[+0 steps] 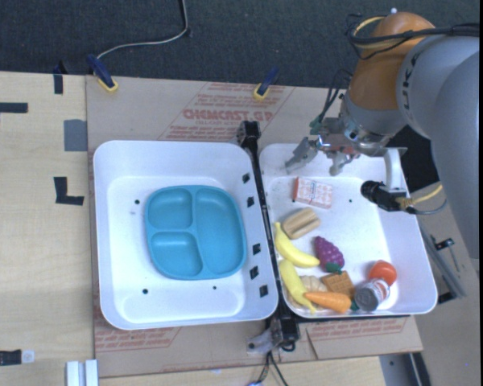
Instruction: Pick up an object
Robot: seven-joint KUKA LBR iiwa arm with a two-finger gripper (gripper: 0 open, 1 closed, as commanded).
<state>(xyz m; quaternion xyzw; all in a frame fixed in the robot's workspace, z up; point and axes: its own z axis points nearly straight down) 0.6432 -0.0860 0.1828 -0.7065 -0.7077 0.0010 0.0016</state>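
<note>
On the left of my table (32, 240) sits the left bin (113, 215), and in it lies a blue divided tray (196, 232), flat and on its own. A black clip strip (253, 207) runs between that bin and the right bin (402, 248). In the right bin the things crowd the near end: two bananas (292, 249), a bread roll (300, 221) just above them, a purple bunch of grapes (328, 252) beside the upper banana, a cracker (336, 282), a carrot (328, 301), a small can (367, 296) and a tomato (382, 273). A red and white carton (314, 192) lies apart from them toward the far end. My tool (319, 159) hangs over the bin's far rim, just above that carton, its two fingers (299, 156) spread apart with nothing between them. Above it, my arm's orange band (378, 71) shows.
</note>
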